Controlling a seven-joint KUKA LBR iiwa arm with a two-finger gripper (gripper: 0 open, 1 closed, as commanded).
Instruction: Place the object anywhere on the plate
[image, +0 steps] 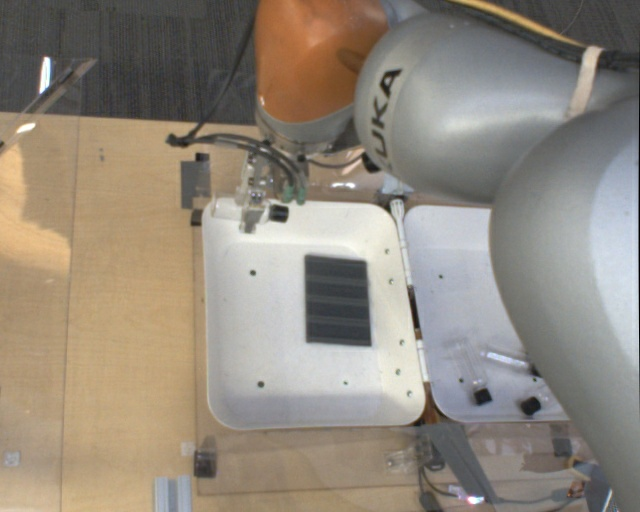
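Dark grey and ribbed, the plate (337, 300) lies in the left bin (230, 340), nearer the camera than the gripper (262, 205), which hangs over the bin's far corner. Whether the gripper is spread or pinching an object cannot be told. A release here would likely miss the plate.

We saw two white bins side by side on a wooden bench (100, 330). The left bin (250, 390) had a dark ribbed panel (337, 300) at its middle. The right bin (450, 270) held a clear stick (505, 358) and two small black bits (482, 397) near its front edge.
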